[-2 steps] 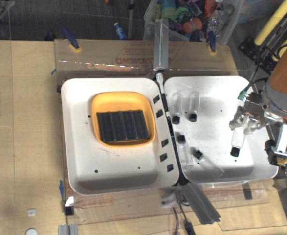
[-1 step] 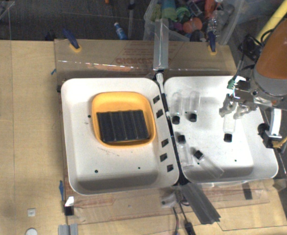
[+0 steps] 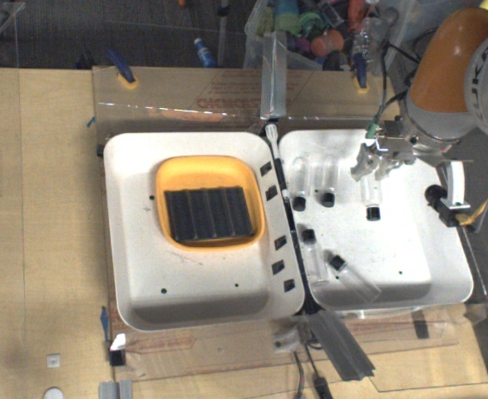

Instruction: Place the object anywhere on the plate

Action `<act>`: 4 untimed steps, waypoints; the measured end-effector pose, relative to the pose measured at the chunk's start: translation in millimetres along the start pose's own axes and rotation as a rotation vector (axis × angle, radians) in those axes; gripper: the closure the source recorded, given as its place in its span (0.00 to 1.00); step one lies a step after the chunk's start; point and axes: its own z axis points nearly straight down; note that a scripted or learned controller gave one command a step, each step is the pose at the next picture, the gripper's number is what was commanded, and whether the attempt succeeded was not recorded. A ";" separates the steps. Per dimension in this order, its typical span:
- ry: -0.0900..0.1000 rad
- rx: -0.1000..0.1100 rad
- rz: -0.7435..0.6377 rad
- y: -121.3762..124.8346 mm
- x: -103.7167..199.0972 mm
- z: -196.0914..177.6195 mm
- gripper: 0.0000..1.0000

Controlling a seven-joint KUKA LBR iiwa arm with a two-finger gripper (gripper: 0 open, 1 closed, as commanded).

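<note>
A black ribbed rectangular object [image 3: 209,214] lies flat on the orange-yellow plate [image 3: 170,177], which sits in the left white bin [image 3: 135,273]. My gripper [image 3: 372,196] hangs over the upper middle of the right bin [image 3: 426,264], well to the right of the plate and apart from the object. I see nothing held in it. The grey arm with its orange band [image 3: 447,61] reaches in from the upper right.
A divider with black clips [image 3: 278,223] separates the two bins. Several small dark-tipped clear pieces [image 3: 327,196] lie in the left part of the right bin. A crate of colourful items [image 3: 327,11] stands behind the bins.
</note>
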 end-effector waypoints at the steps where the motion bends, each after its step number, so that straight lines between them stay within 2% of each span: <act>1: -0.001 -0.002 -0.265 36.2 -2.6 -20.3 1.00; 2: -0.001 -0.003 -0.406 35.7 15.5 -51.4 1.00; 3: -0.002 -0.004 -0.583 34.5 16.9 -77.8 1.00; 4: -0.002 -0.004 -0.629 36.3 -1.8 -100.1 1.00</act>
